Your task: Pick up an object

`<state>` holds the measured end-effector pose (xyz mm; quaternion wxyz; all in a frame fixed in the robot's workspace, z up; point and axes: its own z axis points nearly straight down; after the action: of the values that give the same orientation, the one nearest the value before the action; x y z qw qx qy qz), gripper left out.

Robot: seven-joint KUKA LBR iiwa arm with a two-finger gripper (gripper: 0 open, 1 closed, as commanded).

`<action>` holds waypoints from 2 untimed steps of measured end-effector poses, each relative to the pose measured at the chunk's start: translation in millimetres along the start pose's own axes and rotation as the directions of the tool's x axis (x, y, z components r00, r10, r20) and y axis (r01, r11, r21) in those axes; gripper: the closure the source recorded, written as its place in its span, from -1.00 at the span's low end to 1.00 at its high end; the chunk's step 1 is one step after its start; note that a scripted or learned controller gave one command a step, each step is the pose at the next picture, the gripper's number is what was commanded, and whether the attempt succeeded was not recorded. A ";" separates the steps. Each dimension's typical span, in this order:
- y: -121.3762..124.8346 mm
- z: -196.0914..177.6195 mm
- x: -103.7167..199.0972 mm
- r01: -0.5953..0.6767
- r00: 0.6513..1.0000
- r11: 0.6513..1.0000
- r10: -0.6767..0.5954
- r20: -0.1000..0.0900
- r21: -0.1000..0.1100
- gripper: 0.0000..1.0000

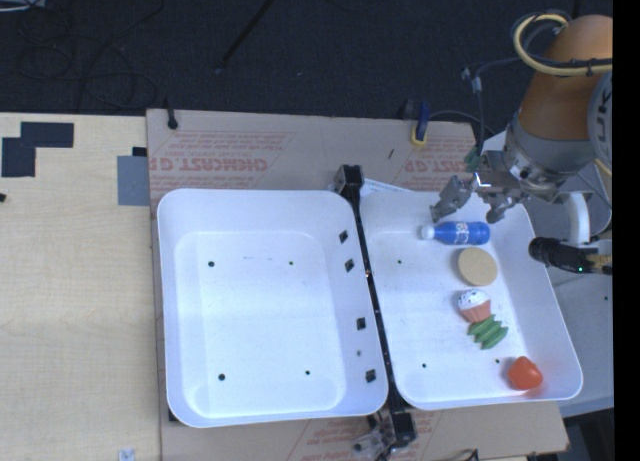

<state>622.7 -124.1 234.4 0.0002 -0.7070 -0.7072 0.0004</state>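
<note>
hovering over the far side of the right bin (560,339), gripper (475,199) spread wide, nothing grabbed yet. blue bottle (458,233) lying just below. next: drop straight down, then clamp.

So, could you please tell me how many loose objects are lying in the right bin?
5: blue bottle at the far end under the gripper, tan disc, white-and-orange piece, green piece, red-orange object in the near corner.

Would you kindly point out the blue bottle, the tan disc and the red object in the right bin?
blue bottle (463,233), camera view, middle of its body
tan disc (478,267), camera view, centre of its top face
red object (524,373), camera view, its middle
</note>
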 end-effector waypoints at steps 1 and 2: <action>-27.2 31.4 -82.6 -0.008 1.000 1.000 0.008 0.001 0.005 -1.00; 24.0 -63.7 -89.9 0.002 1.000 1.000 -0.002 0.004 -0.011 -1.00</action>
<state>646.9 -214.0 298.1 -0.0050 -0.7062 -0.7080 -0.0020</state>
